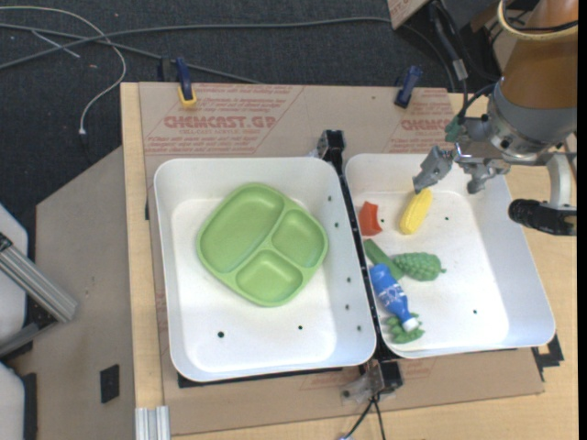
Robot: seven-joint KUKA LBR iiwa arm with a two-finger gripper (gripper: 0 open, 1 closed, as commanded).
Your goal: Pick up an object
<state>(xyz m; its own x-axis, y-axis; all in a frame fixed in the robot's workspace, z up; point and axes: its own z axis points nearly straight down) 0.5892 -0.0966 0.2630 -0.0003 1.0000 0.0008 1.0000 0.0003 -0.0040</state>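
The claw (456, 168) is hanging over the back of the right bin (514, 282), its two fingers spread wide with nothing between them. One fingertip (427, 176) is sitting just above and beside the top of the yellow corn cob (415, 212), which is lying tilted on the bin floor; I cannot tell whether it is touching the cob or only hovering near it.

If the corn is the target, I would judge the main risk to be an off-centre close: the cob is lying under one finger, not midway between the two, so a descent from here could push it aside or pinch only its end, and its rounded shape could let it squirt out.

Further out, a small red block (369, 217) is lying just beside the corn near the bin's left wall, and a green leafy toy (418, 265), a blue bottle (390, 293) and another green piece (406, 332) are crowding together toward the front. A sliding cob could knock into these.

The left bin (183, 337) is holding a green divided plate (262, 243), well apart from the arm.

The wrist is hiding part of the bin's rear rim, the far fingertip is hard to make out against the worktop (238, 117), and the arm is running out of the picture at the top right.
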